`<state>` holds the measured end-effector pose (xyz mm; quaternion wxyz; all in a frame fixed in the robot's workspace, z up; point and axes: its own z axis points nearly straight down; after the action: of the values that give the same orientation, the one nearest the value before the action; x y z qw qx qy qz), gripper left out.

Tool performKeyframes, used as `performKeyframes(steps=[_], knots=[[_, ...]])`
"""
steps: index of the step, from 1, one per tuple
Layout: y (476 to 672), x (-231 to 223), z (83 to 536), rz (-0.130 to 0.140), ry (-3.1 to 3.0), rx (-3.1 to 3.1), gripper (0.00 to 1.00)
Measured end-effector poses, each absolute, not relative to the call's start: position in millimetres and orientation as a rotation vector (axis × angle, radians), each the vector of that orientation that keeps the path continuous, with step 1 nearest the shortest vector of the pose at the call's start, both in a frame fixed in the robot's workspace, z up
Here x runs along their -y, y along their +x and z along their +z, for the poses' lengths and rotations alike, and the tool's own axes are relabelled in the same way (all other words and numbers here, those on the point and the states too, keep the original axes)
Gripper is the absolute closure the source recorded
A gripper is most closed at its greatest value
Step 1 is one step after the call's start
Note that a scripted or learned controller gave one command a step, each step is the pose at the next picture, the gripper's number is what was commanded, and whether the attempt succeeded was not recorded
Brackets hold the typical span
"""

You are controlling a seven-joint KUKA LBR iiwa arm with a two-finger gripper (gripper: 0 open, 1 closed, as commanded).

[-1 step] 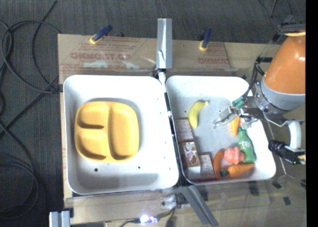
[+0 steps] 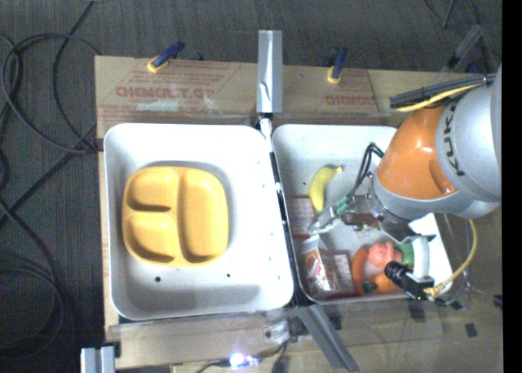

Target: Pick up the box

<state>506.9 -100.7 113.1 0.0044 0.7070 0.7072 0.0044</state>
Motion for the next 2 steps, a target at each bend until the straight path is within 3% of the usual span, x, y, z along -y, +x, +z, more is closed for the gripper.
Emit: performKeyframes(steps=[1, 2], knots=[[528.4, 120, 337, -0.01, 2.392, -2.036, 0.0], [497.5, 98, 140, -0.007, 2.25, -2.203, 0.0]])
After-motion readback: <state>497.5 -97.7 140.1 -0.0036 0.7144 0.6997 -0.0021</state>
